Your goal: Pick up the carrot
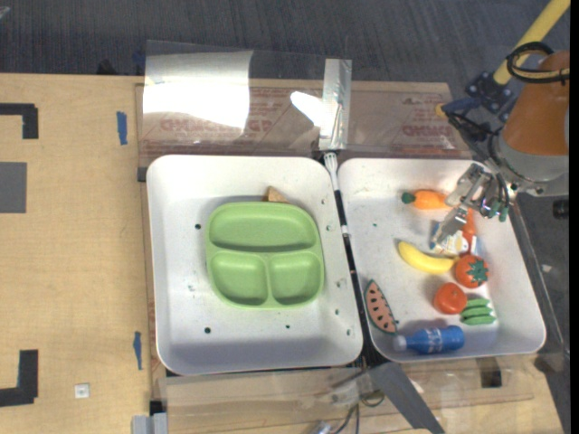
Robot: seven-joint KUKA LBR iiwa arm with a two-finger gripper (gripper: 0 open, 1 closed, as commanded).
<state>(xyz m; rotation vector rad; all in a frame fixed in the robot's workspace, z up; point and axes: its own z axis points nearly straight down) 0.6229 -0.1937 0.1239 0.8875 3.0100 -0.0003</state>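
The carrot (425,200), orange with a green top, lies on its side in the upper left part of the right bin (529,333). My gripper (454,231) hangs low over that bin, just right of and slightly nearer than the carrot, directly above the yellow banana (423,258). The grey wrist with its orange band (536,125) comes in from the upper right. A small orange-and-white patch shows beside the gripper tip, and I cannot make out what it is.
The right bin also holds a red strawberry (469,270), a red-orange fruit (449,297), a green vegetable (479,312), a blue bottle (431,339) and a watermelon slice (381,306). A green divided plate (265,252) sits in the left bin (172,269).
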